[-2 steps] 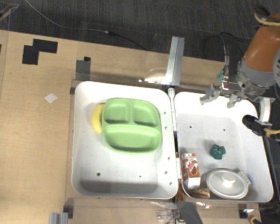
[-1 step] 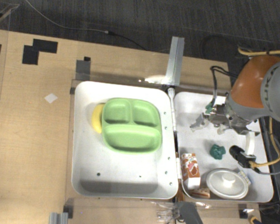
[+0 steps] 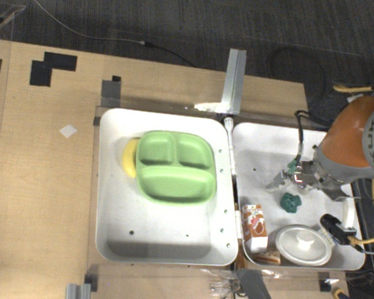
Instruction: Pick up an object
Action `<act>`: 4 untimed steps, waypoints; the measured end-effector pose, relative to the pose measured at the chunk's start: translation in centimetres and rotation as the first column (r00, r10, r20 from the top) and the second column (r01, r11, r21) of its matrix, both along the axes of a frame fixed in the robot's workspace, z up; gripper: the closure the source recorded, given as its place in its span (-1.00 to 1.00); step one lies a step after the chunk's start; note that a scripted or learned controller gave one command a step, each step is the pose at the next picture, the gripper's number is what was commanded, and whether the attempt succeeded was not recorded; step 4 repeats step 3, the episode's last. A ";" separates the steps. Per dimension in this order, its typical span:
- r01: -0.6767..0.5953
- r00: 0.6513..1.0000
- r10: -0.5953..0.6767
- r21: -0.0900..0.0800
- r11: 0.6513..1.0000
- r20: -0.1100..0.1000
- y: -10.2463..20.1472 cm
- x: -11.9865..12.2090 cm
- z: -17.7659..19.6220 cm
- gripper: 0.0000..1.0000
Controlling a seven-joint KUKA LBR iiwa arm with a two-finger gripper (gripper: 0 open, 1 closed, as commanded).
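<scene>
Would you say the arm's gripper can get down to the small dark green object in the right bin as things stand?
Probably yes. The gripper sits just above the green object in the right bin, with bare floor around it. The white lid and carton lie apart from it.

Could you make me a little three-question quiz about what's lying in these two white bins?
1. True or false: the green divided plate lies in the left bin.
2. Which thing lies nearest the gripper? A) the small carton B) the dark green lump C) the round white lid
3. Fill in: a ______ object peeks out from under the plate's left edge.

Key: 1 true. 2 B, just below the gripper in the right bin. 3 yellow.
</scene>
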State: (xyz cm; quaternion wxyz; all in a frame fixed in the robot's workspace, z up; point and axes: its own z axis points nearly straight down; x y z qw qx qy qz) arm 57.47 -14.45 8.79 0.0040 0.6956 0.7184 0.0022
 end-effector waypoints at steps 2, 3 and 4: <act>0.043 0.999 -0.043 -0.001 0.999 0.010 -0.7 -3.0 1.3 1.00; -0.101 0.995 0.101 0.002 0.995 -0.003 8.2 0.5 10.4 1.00; -0.101 0.995 0.101 0.002 0.995 -0.003 8.2 0.5 10.4 1.00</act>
